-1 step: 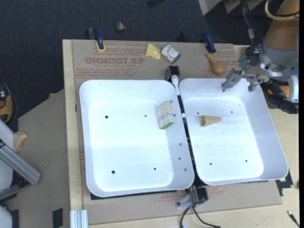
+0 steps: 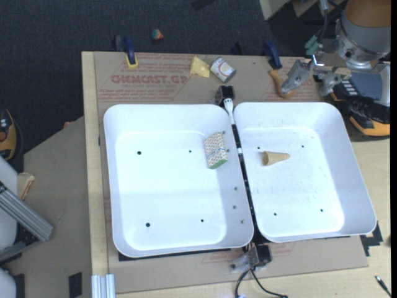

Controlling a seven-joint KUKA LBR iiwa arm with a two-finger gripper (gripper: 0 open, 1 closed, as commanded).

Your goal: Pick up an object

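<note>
Dark carpet (image 2: 74,17) lies beyond the bench, and on it a brown board (image 2: 155,79) printed with red lettering bears the two shallow white bins. Both bins have rounded corners and low, smooth walls; they sit touching along a black seam (image 2: 239,160) that runs from far to near between them. The left bin (image 2: 124,228) has wide open floor across its near and left parts, marked by a few small dark dots. A small patterned box (image 2: 216,149), speckled green and white, stands near its far right side, just beside the wall next to the seam. The right bin (image 2: 347,210) holds a small tan cone-shaped piece (image 2: 274,158), lying on its side in the far left part, well apart from the walls, with free floor all around. On the board beyond the bins lie a yellow wedge (image 2: 200,67) and a small white carton (image 2: 223,69), side by side. Blue clamps (image 2: 129,48) grip the board's far edge. The arm enters at the far right corner, cut off by the frame's top and right edges; its gripper (image 2: 290,84) hangs over the board just beyond the right bin's far edge, holding nothing, though whether it is spread or closed is hard to make out. A tiny coloured object (image 2: 157,35) on the carpet is too small to identify.
</note>
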